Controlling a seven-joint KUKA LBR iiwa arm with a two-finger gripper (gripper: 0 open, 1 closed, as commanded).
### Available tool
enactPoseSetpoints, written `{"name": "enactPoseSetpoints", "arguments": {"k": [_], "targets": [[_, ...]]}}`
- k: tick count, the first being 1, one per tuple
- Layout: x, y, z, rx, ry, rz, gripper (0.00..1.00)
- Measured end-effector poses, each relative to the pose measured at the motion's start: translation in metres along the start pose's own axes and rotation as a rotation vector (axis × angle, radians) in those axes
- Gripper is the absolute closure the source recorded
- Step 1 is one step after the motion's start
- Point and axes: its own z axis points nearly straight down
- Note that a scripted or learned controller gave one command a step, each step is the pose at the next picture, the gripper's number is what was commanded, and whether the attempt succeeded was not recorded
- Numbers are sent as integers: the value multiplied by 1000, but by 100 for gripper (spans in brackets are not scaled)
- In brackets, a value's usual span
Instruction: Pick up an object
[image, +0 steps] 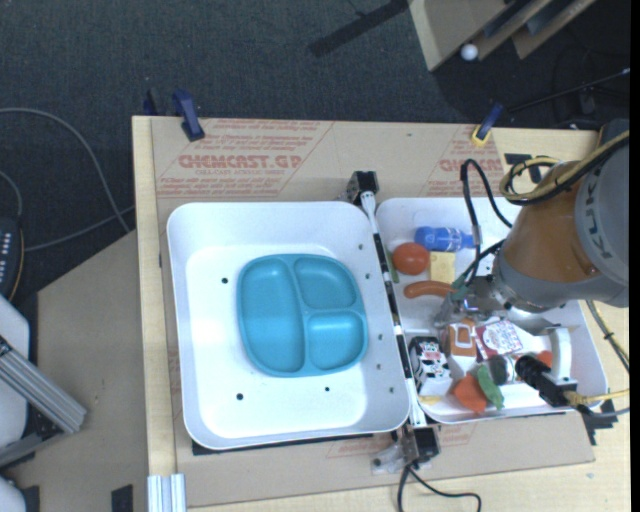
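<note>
The right bin (400, 215) holds a jumble of small things. At its far end lie a blue bottle (443, 238), a red ball (409, 258) and a yellow block (442, 265). A brown sausage (428, 290) lies just in front of them. My gripper (458, 306) hangs low over the middle of this bin, right beside the sausage's near end and above an orange-and-white box (462, 338). A red-and-white packet (503, 338) lies to the right of the box. Nothing shows between the fingers.
The left bin (200, 300) carries a blue divided plate (301, 313). At the right bin's near end sit a black-and-white toy (430, 362), an orange piece (468, 392) and a green piece (490, 385). The grey arm with its orange band (545, 235) covers the bin's right side.
</note>
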Motion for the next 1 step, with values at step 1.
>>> {"name": "enactPoseSetpoints", "arguments": {"k": [1], "targets": [[79,64,-85,15,6,-3,100]]}}
